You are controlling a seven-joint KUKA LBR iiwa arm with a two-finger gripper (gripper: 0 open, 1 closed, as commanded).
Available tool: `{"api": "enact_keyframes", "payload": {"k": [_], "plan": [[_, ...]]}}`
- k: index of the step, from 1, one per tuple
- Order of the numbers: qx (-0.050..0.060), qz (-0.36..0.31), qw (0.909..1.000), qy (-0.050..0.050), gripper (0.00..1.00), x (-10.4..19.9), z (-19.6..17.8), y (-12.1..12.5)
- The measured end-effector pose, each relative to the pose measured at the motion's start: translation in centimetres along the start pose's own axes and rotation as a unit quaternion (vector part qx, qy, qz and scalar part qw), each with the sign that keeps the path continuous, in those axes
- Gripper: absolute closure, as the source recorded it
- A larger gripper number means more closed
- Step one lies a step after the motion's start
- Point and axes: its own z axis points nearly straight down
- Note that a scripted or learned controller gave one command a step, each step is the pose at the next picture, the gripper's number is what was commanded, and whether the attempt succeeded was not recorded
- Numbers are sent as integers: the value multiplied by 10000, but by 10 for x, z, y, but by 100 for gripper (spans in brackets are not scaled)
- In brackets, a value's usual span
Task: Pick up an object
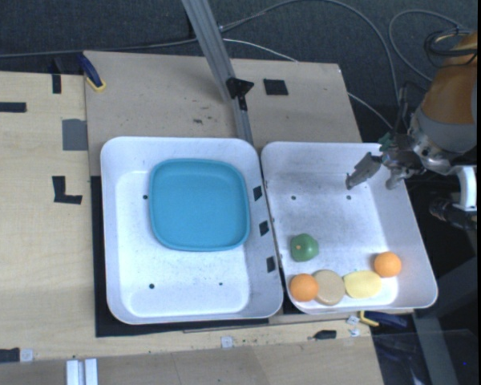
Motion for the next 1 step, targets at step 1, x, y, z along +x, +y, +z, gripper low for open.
{"api": "enact_keyframes", "payload": {"k": [1], "plan": [[-7, 0, 10000, -3, 0, 6, 44, 0]]}}
